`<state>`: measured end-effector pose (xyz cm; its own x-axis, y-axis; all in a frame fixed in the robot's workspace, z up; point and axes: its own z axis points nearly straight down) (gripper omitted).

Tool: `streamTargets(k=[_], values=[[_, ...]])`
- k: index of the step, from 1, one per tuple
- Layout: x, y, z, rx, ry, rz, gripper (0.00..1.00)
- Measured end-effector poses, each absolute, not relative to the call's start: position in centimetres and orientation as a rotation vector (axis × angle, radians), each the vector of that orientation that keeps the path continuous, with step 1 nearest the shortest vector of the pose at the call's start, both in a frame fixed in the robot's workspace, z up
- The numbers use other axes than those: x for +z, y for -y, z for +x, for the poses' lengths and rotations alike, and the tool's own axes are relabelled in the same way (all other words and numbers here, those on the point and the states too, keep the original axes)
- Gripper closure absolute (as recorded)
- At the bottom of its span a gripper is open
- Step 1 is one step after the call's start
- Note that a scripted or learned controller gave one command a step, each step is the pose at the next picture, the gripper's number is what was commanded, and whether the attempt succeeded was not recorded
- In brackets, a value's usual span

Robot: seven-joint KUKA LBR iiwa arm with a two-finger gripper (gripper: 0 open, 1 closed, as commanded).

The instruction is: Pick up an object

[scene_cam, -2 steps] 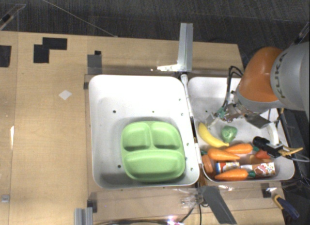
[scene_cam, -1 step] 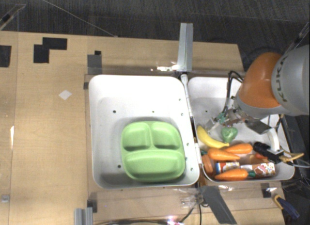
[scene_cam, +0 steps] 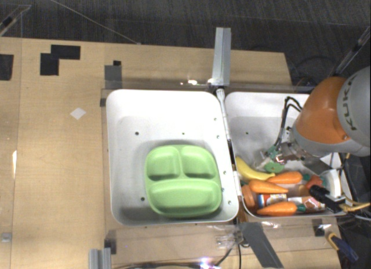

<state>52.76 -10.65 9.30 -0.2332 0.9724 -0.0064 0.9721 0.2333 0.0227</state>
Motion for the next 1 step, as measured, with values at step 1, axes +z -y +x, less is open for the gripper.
streamTargets(k=[1], values=[[10.55,10.38,52.97,0.03,-2.455,1.929,1.0]])
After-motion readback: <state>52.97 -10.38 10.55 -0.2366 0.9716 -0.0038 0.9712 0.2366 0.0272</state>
